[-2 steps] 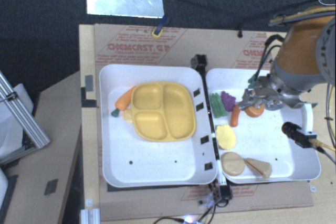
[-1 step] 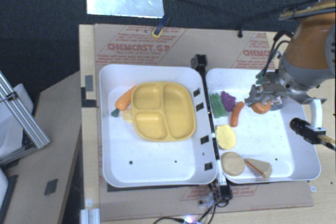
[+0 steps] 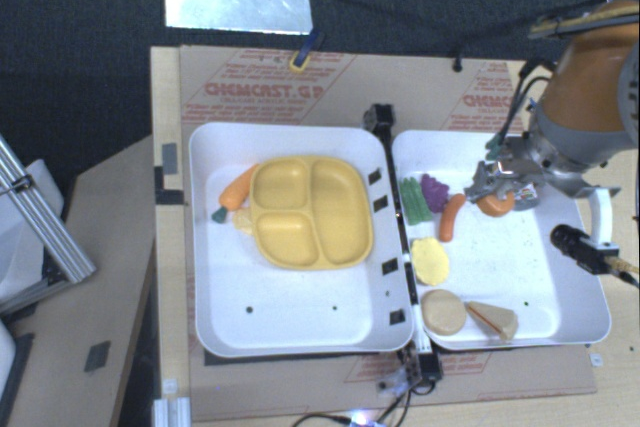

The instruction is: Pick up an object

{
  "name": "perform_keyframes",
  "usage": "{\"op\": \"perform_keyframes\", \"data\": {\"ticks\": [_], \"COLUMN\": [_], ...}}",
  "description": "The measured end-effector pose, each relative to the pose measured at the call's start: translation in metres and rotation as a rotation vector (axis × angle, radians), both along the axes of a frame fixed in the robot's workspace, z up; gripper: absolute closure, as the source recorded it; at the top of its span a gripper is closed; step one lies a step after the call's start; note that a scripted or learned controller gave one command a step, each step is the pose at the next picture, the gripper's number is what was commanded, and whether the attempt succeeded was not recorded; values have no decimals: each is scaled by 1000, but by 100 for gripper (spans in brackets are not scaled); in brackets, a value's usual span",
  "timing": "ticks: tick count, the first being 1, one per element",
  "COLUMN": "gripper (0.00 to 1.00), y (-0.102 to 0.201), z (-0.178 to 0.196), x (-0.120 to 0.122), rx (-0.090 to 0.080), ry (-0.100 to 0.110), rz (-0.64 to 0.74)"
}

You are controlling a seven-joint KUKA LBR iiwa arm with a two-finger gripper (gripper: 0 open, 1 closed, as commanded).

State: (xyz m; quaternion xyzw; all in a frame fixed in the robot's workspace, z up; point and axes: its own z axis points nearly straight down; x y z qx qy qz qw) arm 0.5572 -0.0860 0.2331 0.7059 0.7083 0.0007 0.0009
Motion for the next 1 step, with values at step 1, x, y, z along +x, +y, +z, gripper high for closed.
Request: {"op": "perform_keyframes", "data": {"ticks": [1], "gripper": [100], "y": [6], "z": [1], "x": [-4], "rx": [0], "ry": [2], "rz": [1]}}
